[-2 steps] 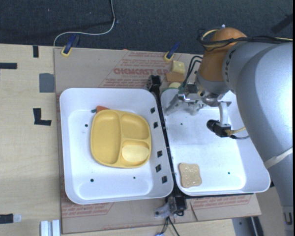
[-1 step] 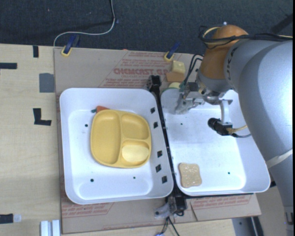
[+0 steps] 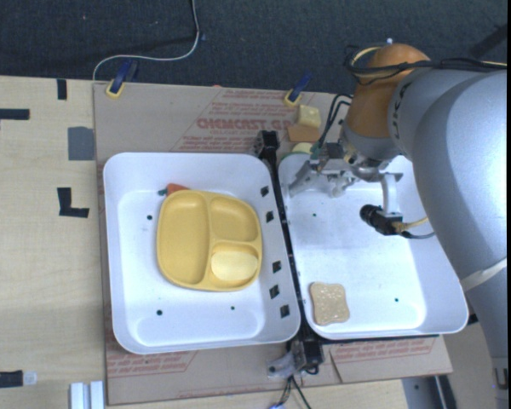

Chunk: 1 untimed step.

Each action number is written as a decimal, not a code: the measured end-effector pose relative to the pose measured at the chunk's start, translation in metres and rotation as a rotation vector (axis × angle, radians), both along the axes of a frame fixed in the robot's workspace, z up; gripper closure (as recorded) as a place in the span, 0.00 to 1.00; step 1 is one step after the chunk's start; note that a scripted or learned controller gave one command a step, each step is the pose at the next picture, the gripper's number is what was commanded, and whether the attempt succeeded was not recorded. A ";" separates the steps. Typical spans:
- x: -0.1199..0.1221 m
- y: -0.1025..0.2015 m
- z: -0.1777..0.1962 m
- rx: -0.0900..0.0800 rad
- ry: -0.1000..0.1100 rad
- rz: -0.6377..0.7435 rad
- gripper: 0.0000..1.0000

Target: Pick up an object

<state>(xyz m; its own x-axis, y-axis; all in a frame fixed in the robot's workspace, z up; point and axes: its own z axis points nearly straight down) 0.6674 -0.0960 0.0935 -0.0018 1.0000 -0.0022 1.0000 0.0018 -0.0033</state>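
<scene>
hovering at the right bin's far edge, pincer state unclear; cardboard reads "chemcast".

I see smooth glossy plastic in the yellow tray, white bins; the beige sponge looks rough.

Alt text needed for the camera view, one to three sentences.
A grey robot arm reaches from the right over the far end of the right white bin, which holds a tan speckled square near its front. The left bin holds a yellow divided plate.
</scene>
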 end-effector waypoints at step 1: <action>-0.027 -0.003 -0.009 0.001 -0.002 -0.001 0.00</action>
